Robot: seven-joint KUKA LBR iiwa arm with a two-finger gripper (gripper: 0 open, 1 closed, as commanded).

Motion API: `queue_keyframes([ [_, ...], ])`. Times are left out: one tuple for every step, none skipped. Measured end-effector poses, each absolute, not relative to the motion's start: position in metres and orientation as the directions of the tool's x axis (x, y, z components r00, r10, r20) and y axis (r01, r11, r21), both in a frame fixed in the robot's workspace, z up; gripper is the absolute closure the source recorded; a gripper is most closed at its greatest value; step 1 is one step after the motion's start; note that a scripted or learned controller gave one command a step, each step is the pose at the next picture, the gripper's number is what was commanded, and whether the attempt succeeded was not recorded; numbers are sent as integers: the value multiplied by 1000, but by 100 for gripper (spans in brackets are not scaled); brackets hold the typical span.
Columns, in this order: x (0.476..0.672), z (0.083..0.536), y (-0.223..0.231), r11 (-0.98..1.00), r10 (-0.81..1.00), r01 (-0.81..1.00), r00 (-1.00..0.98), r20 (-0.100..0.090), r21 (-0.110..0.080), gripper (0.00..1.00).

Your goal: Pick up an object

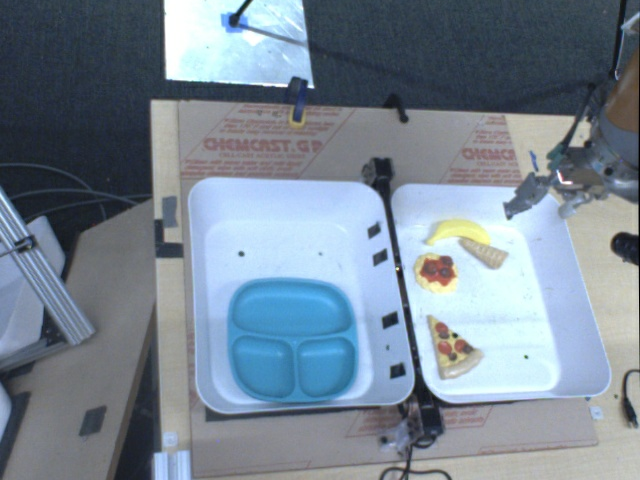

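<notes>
The right bin (560, 298) holds a yellow banana (458, 231), a tan cone-shaped piece (486, 256), a small round pizza (437, 271) and a pizza slice (452, 346). My gripper (546, 196) hangs above the bin's far right corner, up and to the right of the banana. Its two fingers (522, 200) are spread apart with nothing between them.
The left bin (290, 208) carries a blue three-compartment plate (293, 338). A black divider with clips (392, 278) runs between the bins. Beyond the bins lie a cardboard sheet (260, 138) and a shiny foil panel (238, 28).
</notes>
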State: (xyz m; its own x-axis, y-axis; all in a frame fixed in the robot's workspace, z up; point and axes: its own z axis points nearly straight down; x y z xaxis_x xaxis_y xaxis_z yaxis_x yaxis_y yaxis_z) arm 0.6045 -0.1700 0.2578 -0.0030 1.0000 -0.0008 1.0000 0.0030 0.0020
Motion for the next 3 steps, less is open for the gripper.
queue_keyframes([
  [599,113,-171,1,1000,1000,-1,1,0,0],
  [625,89,-104,6,1000,1000,-6,-6,14,0],
  [575,85,-82,0,1000,1000,0,1,0,0],
])
